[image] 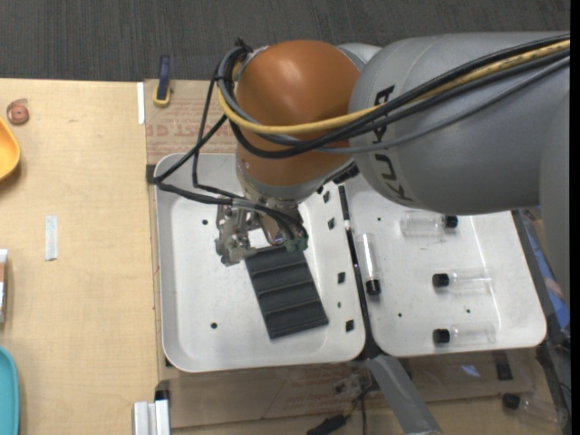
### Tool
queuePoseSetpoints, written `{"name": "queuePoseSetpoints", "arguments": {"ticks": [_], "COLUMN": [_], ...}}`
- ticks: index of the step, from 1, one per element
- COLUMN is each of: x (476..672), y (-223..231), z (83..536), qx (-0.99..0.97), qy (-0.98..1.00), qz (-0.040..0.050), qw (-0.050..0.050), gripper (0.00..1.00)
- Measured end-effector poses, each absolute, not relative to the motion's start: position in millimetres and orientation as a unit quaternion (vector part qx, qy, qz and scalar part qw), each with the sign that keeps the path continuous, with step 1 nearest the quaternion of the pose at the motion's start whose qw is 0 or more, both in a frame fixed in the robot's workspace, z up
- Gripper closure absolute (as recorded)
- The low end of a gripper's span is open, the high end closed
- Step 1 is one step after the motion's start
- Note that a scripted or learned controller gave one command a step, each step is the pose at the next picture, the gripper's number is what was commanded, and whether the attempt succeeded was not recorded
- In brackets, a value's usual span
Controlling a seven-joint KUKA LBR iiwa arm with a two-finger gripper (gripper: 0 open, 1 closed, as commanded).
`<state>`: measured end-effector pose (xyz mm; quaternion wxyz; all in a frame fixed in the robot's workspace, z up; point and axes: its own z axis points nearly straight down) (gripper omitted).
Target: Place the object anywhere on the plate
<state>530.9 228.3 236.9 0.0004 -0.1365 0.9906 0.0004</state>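
Note:
A dark ribbed rectangular slab (288,293) lies at a slant in the left white bin (195,333). Its upper end reaches right under my gripper (261,240). The gripper hangs below the orange wrist band (294,107), low over the middle of that bin, and it hides the slab's top edge, so I cannot tell whether it touches the slab. An orange dish edge (5,152) and a teal dish edge (5,392) show at the far left of the wooden bench.
The right bin (507,329) holds three clear tubes with black caps (441,282). A clear pen-like tube (367,263) lies along the divider between the bins. The grey arm (471,125) covers the bins' far side. Bare wooden bench (82,243) spreads to the left.

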Motion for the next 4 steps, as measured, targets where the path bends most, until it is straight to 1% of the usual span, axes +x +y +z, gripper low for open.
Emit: {"name": "queuePoseSetpoints", "arguments": {"ticks": [1, 2, 3, 4], "x": [516.6, 493.9, 594.3, 584.2], "y": [229, 228, 228, 228], "z": [214, 182, 249, 223], "qx": [-0.235, -0.258, -0.303, -0.351], "qy": [0.972, 0.966, 0.953, 0.936], "qz": [0.0006, 0.0008, 0.0008, 0.0007], "qw": [0.0, 0.0, 0.002, 0.001], "gripper": [1.0, 1.0, 1.0, 1.0]}}
